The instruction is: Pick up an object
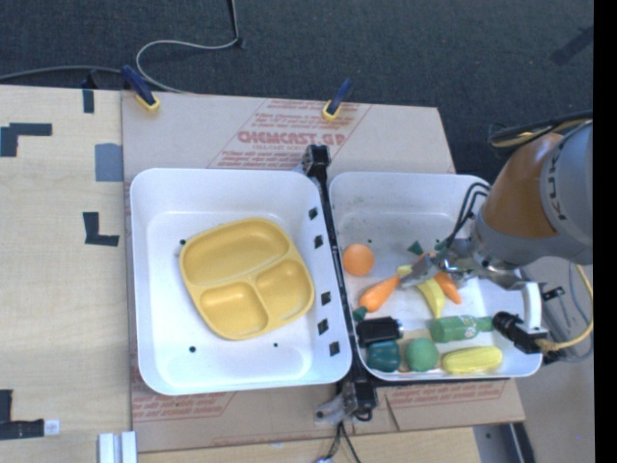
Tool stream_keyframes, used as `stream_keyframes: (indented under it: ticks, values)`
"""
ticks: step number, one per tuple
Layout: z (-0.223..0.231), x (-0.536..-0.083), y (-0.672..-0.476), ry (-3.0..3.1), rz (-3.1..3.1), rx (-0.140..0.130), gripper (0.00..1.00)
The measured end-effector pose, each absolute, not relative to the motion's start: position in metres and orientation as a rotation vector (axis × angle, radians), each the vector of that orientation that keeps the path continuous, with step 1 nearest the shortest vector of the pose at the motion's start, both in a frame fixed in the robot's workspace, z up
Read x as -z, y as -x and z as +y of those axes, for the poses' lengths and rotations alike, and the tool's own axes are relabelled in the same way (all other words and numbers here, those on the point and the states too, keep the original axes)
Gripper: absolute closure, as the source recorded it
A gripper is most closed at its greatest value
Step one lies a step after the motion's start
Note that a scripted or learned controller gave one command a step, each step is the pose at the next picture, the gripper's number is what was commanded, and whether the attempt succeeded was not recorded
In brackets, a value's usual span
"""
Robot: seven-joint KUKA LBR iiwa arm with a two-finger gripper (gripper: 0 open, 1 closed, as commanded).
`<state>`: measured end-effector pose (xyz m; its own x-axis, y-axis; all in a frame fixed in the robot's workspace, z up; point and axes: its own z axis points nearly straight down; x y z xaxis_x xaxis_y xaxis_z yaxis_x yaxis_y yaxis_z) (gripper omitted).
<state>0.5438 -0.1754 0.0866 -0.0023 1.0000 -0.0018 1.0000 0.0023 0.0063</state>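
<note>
The right white bin (386, 193) holds several toy foods. An orange ball (359, 258) lies at its left, with a carrot (379, 293) just below it. A yellow banana-like piece (431, 298) and a small orange piece (449, 288) lie mid-bin. Along the front wall sit a black block (379, 330), a dark teal piece (384, 357), a green round piece (421, 354), a green cylinder (459, 328) and a yellow piece (470, 359). My gripper (424, 271) is low in the bin, right over the yellow and small orange pieces, partly hiding them.
The left white bin (159, 258) holds a yellow divided plate (247, 276). A black divider (326, 249) runs between the bins. The grey and orange arm (530, 210) covers the right bin's right side. Cardboard lies under both bins.
</note>
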Motion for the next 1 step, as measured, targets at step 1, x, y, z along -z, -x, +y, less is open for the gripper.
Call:
stream_keyframes:
  ticks: [1]
  values:
    - [-0.1766,-0.0961,-0.5434,-2.216,2.217,-0.002,1.00]
